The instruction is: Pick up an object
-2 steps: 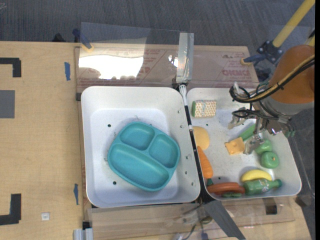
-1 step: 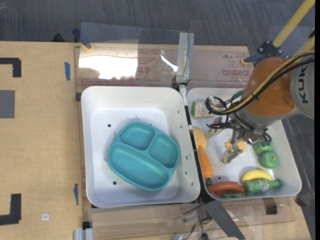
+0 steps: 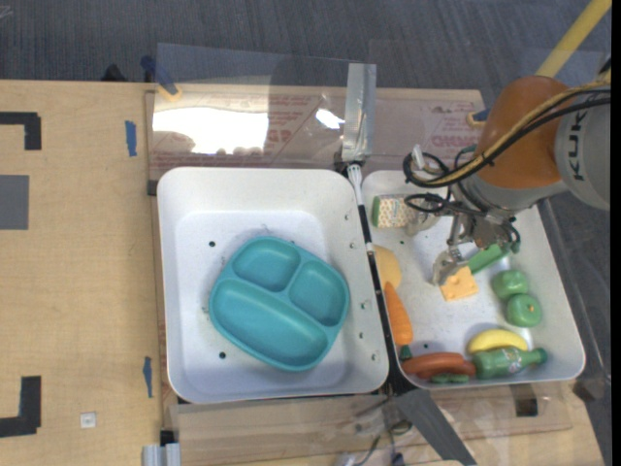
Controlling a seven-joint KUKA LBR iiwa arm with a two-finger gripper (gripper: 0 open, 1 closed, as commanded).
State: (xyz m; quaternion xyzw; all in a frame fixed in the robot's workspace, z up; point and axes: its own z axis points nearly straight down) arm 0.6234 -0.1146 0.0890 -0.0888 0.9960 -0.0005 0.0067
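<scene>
Camera view: the jaws hang low over the right bin (image 3: pixel 568 333), in its upper middle part, and whether they are apart or together cannot be told from this angle. A small green piece (image 3: pixel 485 257) shows right at the fingers, slanting out to the right of them, but it is unclear whether it is pinched or only lying there. Just below the jaws, touching or nearly touching the fingertips, lies a yellow cheese wedge (image 3: pixel 460 285) on the bin floor. To the right of the cheese sit two green pieces: a small lumpy one (image 3: pixel 509 282) and, just under it, a green apple (image 3: pixel 525 308). Along the near wall of the bin lie a banana (image 3: pixel 497 340), a green bottle (image 3: pixel 506 360) against it, and a red sausage (image 3: pixel 436 362) to their left. A carrot (image 3: pixel 398 316) lies along the left wall, with a pale yellow piece (image 3: pixel 387 264) above it. A small box (image 3: pixel 389 212) with a green label sits in the far left corner, up and left of the jaws. The arm (image 3: pixel 524 134), with its orange band and looped black cables, comes in from the right. The left bin (image 3: pixel 184 260) holds a teal tray (image 3: pixel 280 302) with three compartments. Both bins rest on the table (image 3: pixel 68 260).
</scene>
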